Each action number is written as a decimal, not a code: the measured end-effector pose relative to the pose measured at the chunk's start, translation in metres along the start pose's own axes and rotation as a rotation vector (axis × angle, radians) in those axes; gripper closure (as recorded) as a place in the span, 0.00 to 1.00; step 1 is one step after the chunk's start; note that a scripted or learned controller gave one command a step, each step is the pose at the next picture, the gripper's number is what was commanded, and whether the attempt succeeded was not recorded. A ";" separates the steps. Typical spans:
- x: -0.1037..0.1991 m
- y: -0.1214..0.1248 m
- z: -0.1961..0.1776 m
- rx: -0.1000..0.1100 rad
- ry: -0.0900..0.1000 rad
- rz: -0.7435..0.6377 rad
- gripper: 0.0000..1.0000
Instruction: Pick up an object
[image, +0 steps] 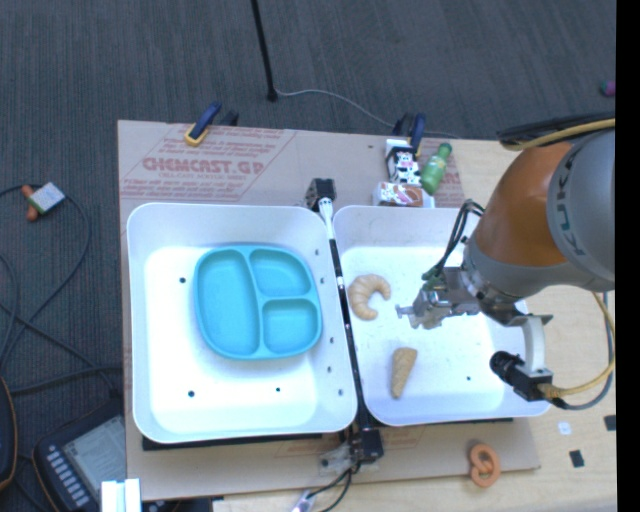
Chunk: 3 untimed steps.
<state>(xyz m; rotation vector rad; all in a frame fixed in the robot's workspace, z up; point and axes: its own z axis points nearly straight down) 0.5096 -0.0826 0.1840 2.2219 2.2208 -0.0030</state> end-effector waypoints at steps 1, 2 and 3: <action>-0.005 0.021 0.000 0.000 0.000 -0.001 1.00; -0.007 0.005 0.000 0.000 0.000 0.000 1.00; -0.010 0.019 0.000 0.000 0.001 -0.002 1.00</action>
